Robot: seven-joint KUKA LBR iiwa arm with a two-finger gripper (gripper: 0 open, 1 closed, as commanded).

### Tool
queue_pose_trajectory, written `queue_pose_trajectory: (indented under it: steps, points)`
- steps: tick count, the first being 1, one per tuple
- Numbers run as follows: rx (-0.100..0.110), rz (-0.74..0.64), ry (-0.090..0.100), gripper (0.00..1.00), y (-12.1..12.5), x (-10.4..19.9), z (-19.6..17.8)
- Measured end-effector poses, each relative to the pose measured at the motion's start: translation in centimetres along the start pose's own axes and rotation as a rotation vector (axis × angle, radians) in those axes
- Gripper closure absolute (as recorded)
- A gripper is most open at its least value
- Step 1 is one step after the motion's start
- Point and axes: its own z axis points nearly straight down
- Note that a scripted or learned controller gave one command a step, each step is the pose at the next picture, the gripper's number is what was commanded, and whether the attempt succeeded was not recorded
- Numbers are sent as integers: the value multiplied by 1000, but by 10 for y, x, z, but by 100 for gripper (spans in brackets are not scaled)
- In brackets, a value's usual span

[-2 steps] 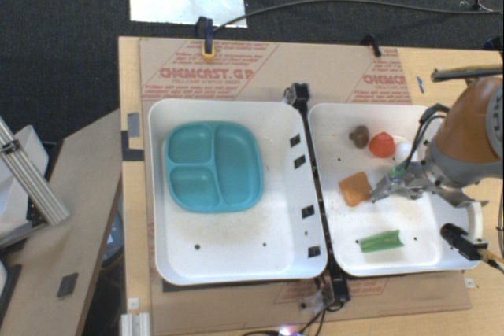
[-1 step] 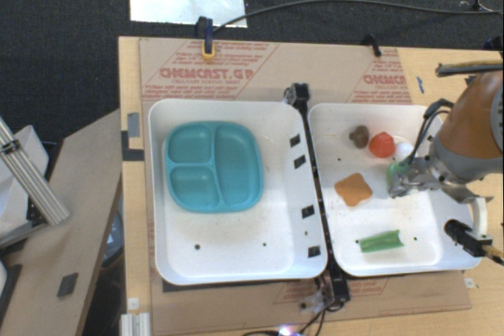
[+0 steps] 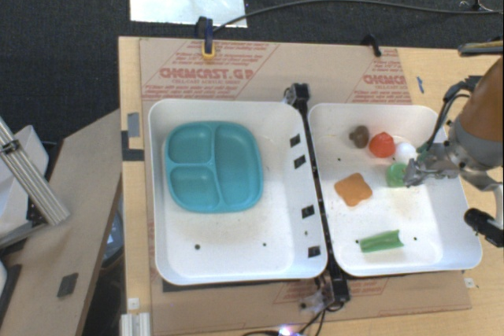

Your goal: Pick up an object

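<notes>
The right bin [image 3: 441, 244] holds several small objects: a brown lump [image 3: 359, 136], a red ball [image 3: 382, 144], a white ball [image 3: 405, 150], an orange flat piece [image 3: 353, 189], a green round piece [image 3: 396, 175] and a green bar [image 3: 380, 241]. My gripper [image 3: 414, 172] reaches in from the right and hangs low over the bin, right beside the green round piece and just below the white ball. Its tips look close to or touching the green piece.
The left bin [image 3: 181, 248] carries a teal divided plate [image 3: 213, 167]. A black divider with clips [image 3: 307, 177] runs between the two bins. The grey arm with its orange band [image 3: 480, 122] fills the right edge above the right bin.
</notes>
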Motion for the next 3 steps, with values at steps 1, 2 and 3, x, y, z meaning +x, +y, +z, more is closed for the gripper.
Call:
queue_pose_trajectory:
  steps: [1, 2, 3]
  points:
    - [1, -1, 0, 100, 0, -1, -62]
    - [1, -2, 0, 100, 2, -1, -94]
    - [4, -5, 2, 100, -5, 49, -80]
